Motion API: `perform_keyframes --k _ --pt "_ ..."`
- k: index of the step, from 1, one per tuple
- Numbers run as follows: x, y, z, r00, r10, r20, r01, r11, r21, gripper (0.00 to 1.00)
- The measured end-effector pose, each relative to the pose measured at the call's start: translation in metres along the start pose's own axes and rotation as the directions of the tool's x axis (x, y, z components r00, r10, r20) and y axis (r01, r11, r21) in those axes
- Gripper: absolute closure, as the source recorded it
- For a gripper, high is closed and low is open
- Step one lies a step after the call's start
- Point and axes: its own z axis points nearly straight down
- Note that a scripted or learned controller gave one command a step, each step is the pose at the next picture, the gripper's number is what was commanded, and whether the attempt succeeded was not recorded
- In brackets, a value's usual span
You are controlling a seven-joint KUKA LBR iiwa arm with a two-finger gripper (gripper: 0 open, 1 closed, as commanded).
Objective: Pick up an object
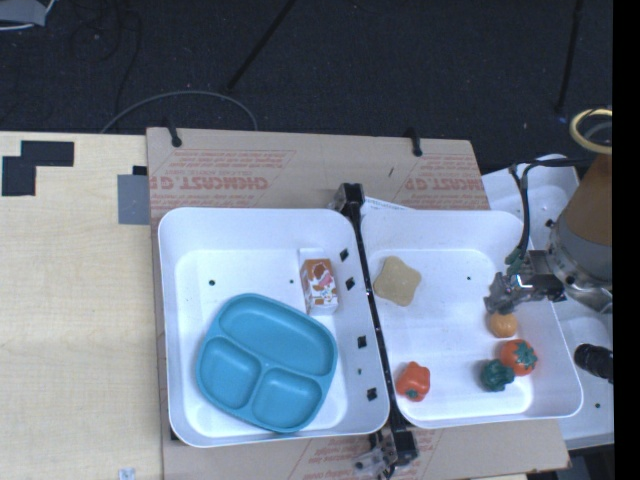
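Observation:
My gripper (508, 296) hangs over the right side of the right bin (440, 230), reaching in from the right edge. Directly below it lies a small orange object (503, 324), touching or nearly touching the gripper's tip. A red-orange tomato-like toy (520, 356) and a teal object (494, 375) lie just in front of that. A red pepper toy (413, 380) sits near the bin's front left. A beige, bread-like piece (397, 281) lies at the bin's back left.
The left bin (190, 258) holds a blue divided plate (268, 363) and a small upright carton (319, 285) by the divider (362, 308). Both bins rest on a cardboard sheet (300, 173). Cables (522, 203) run behind the right bin.

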Motion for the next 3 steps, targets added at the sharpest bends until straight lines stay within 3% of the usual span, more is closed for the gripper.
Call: perform_keyframes --k 1,3 --pt "0.045 0.011 -0.006 1.0 -0.004 -0.002 0.004 1.0 0.003 1.0" --pt "0.144 0.039 0.017 1.0 -0.003 -0.002 0.003 1.0 0.005 1.0"
